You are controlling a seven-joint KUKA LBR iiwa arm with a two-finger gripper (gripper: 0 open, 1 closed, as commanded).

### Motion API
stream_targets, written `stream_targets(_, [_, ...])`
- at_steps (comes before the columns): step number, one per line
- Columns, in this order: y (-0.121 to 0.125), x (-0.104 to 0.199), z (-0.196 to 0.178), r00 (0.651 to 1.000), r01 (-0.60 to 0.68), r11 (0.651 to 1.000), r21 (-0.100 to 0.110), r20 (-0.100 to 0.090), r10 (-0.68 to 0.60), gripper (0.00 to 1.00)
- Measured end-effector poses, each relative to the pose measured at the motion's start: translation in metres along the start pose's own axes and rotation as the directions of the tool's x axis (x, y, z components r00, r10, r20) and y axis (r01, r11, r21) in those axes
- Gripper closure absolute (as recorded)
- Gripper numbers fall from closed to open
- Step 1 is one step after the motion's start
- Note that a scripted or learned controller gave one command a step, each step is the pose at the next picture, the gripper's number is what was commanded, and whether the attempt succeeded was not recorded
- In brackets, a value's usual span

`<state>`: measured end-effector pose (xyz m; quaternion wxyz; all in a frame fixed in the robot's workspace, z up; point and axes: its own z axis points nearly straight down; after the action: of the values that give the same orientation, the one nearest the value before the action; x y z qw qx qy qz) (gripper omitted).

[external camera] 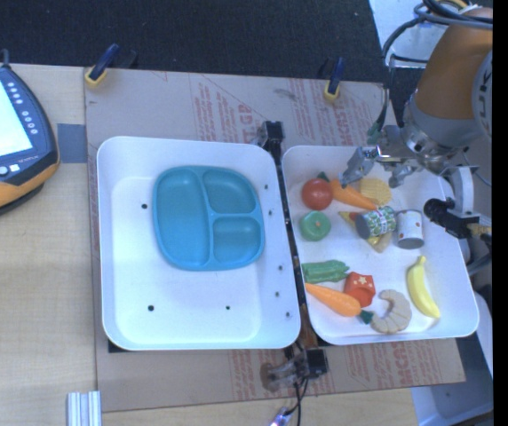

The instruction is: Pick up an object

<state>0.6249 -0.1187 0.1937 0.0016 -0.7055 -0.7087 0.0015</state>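
1. Pile of plastic toy food sits in the right white bin (467, 319): red tomato (317, 193), orange carrot (353, 197), yellow banana (423, 288).
2. The pincer (377, 162) hovers over that carrot, nothing held; can't tell if it's open.
3. The left white bin (121, 264) holds a blue divided plate (208, 216).

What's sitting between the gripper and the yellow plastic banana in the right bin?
From the gripper near the bin's far edge, the path to the yellow plastic banana at the near right crosses the orange toy carrot, the yellow corn piece and the small labelled can.
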Motion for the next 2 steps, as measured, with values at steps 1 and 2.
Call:
stream_targets(1, [-0.031, -0.023, 0.1, 1.0, 0.002, 1.0, -0.003, 0.002, -0.002, 0.0])
stream_targets(2, [-0.03, -0.026, 0.089, 1.0, 0.003, 1.0, -0.003, 0.006, -0.003, 1.0])
